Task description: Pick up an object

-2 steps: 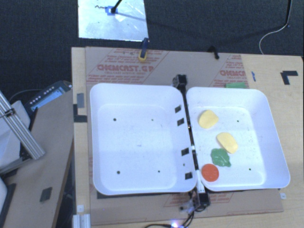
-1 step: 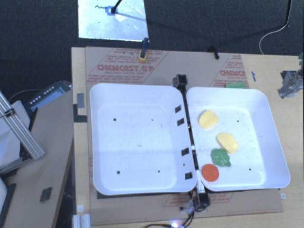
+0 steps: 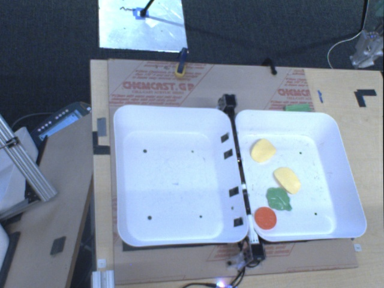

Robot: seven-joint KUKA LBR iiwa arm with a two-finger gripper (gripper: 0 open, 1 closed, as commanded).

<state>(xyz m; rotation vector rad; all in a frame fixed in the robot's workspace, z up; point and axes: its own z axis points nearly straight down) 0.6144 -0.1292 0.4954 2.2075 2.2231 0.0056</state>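
Observation:
The right bin [image 3: 336, 143] holds several small objects. A pale yellow piece [image 3: 263, 150] lies near the bin's left wall. A second yellow piece [image 3: 287, 180] sits just below and right of it. A green crumpled object [image 3: 279, 198] lies next to a round red-orange object [image 3: 266, 218] near the bin's front left corner.
The left bin [image 3: 129, 122] sits beside the right one, joined by a black clipped divider [image 3: 235, 167]. Both rest on a cardboard-covered bench [image 3: 156, 83]. A metal plate [image 3: 142, 15] lies at the back, and grey equipment [image 3: 24, 167] stands at the left.

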